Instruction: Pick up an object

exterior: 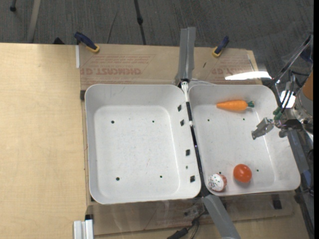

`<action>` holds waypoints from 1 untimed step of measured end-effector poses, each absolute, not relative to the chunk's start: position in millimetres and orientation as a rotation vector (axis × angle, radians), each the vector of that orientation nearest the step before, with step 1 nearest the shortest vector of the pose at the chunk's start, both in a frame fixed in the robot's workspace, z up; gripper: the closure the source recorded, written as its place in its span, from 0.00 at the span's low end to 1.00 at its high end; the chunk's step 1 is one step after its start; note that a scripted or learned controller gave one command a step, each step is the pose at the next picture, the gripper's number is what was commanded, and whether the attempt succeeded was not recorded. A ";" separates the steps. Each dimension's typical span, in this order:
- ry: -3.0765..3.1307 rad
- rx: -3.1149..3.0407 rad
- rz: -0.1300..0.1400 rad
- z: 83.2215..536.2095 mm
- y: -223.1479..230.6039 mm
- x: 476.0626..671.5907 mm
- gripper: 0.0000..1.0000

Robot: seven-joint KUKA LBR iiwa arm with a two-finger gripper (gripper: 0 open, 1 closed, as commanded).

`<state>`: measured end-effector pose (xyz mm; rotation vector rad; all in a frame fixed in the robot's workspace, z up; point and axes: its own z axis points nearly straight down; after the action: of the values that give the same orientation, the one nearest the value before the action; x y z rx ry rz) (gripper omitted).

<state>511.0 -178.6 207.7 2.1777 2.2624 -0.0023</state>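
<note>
Objects available for pickup: three, all in the right bin. One carrot lies on its side beyond my hand, toward the bin's far wall and a little to the bin's inner side. One orange ball and one small white speckled ball rest nearer the bin's front wall, below my hand and apart from it; the two sit close beside each other.

My hand hangs over the right part of this bin, near its outer wall. Nothing lies between its fingers. Whether they are spread or closed, I cannot tell at this angle.

Step in hand, as I judge it: approach, no grasp made. The next move calls for choosing one object, centring over it and descending.

Bins: two. The left bin sits across the central divider from me. Both stand on the surface.
</note>
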 end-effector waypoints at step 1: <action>2.275 2.168 -0.004 143.9 -176.8 637.3 0.00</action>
<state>637.3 -176.8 143.9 2.1682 2.2753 -0.0044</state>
